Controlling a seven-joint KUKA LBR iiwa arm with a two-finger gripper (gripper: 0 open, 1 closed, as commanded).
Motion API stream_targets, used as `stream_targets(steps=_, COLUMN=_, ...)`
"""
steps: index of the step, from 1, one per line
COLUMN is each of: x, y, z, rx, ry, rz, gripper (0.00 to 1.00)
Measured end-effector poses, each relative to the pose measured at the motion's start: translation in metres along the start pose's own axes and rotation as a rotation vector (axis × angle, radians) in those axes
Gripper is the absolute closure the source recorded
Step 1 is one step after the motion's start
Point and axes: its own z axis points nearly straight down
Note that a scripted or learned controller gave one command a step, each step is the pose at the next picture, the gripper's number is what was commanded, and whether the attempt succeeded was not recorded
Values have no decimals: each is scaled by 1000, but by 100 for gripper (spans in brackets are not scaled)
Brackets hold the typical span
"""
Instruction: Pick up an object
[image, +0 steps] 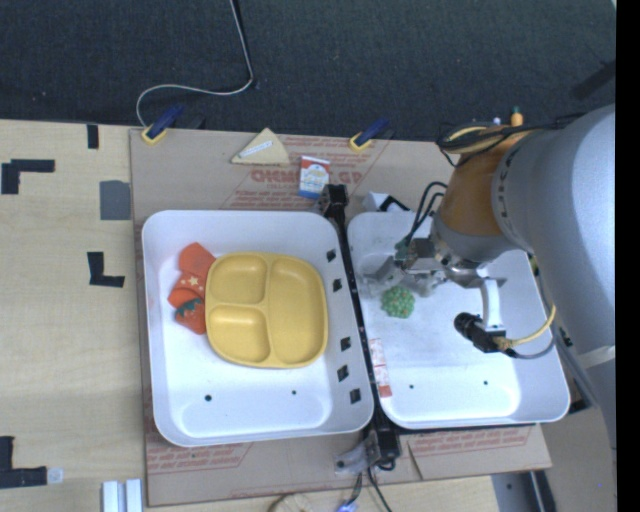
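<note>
Two white bins (160, 400) on cardboard (200, 165) (blue clamps (370, 131) at its edge).

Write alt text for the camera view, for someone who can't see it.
A grey robot arm's gripper hangs just above a small green object in the right white bin. The left white bin holds a yellow divided plate beside an orange object.

Single fixed camera, mounted above the bench (60, 300), looking down at a slight slant. Far bench edge and dark floor sit at top of frame, near edge at bottom. Mid distance: both white bins fit whole, left bin (165, 400) centre-left, right bin (540, 400) centre-right, cardboard sheet (200, 170) under them visible on all sides. Arm (560, 190) enters from frame right, close under the lens so it looks large and covers the right bin's far right corner. No second view, so no overlap to report
</note>
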Motion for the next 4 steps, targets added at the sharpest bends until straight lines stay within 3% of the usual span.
stream_targets(steps=1, x=4, y=-1, z=0, rx=-1, ry=-1, rz=1, gripper=0)
stream_targets(steps=2, x=6, y=60, z=1, rx=2, ry=1, rz=-1, gripper=0)
stream_targets(steps=3, x=-16, y=-7, z=0, rx=1, ry=0, rz=1, gripper=0)
stream_targets(steps=4, x=6, y=-41, z=0, rx=-2, ry=0, rz=1, gripper=0)
